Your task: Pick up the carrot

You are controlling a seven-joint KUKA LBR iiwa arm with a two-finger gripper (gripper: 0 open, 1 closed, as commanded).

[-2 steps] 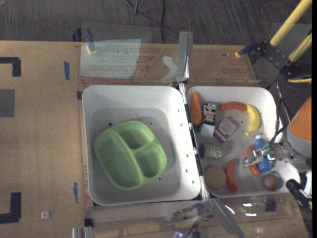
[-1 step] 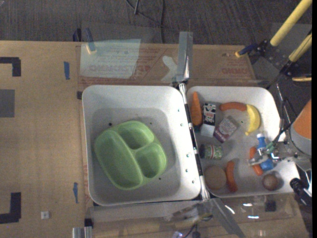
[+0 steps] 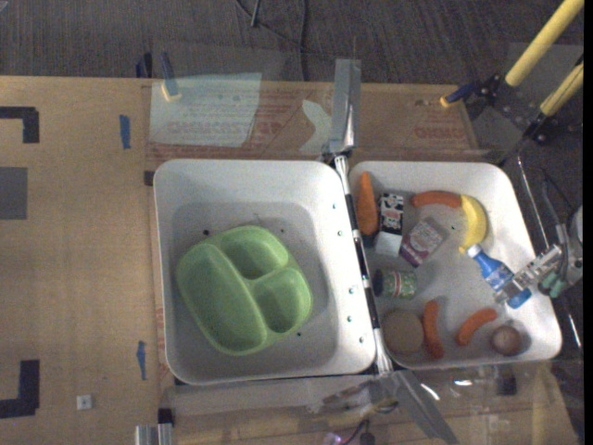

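The carrot [image 3: 368, 204] lies lengthwise against the left wall of the right bin [image 3: 530, 213], in that bin's upper left corner, with its narrow end toward the top rim. Nothing rests on it and nothing grips it.

Just right of the carrot stands a small black-and-white carton [image 3: 392, 213]. Right of that carton, tilted, lies a pink and white pouch [image 3: 423, 240]. Above the pouch, a sausage [image 3: 435, 198] lies crosswise, its right end meeting a banana [image 3: 474, 221] that curves downward. Below the carrot, a small jar with a green label [image 3: 399, 283] lies on its side. Further below the carrot, near the bottom rim, sits a round brown patty [image 3: 404, 332], with an orange sausage-shaped piece [image 3: 432, 328] just beside it on the right. A second orange piece [image 3: 477, 324] and a round brown item [image 3: 506, 339] lie further right along the same rim.

A blue and white bottle [image 3: 492, 273] lies well to the right of the carrot. The gripper [image 3: 547, 273] is at the right wall of the right bin, close beside the bottle's lower end and well apart from the carrot. Whether its fingers are spread or pressed together cannot be determined.

Left of the carrot, beyond the shared divider, the left bin [image 3: 185, 193] holds a green compartment plate [image 3: 244, 288].
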